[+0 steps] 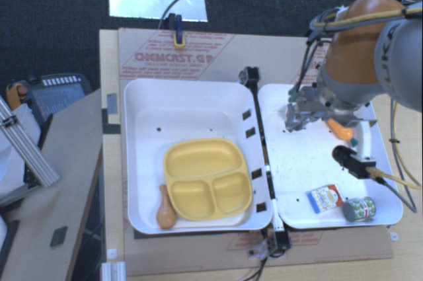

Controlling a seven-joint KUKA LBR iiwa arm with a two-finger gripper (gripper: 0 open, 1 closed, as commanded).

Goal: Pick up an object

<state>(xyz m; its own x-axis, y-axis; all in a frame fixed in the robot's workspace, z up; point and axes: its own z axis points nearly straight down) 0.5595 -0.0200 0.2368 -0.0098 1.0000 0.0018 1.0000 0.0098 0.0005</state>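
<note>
From my remote seat I look down on two white bins. My gripper [299, 116] hangs low over the right bin [297, 190], near its far left part. I cannot tell whether it is spread or closed; the metal blurs together from above.

Just to the gripper's right, partly tucked under the wrist, lies an orange carrot-shaped toy [341, 130]. I judge it light, smooth, probably hard plastic and a bit slippery; I would grip it across its thicker middle.

Nearer the camera and to the gripper's right sit a small snack packet [324, 198] and a small can [359, 209] on its side, almost touching. The can would likely roll, so I would pinch across its round body.

Well to the gripper's left, the other bin holds a yellow divided plate [206, 177] and a tan wooden spoon [165, 209] beside it.
</note>
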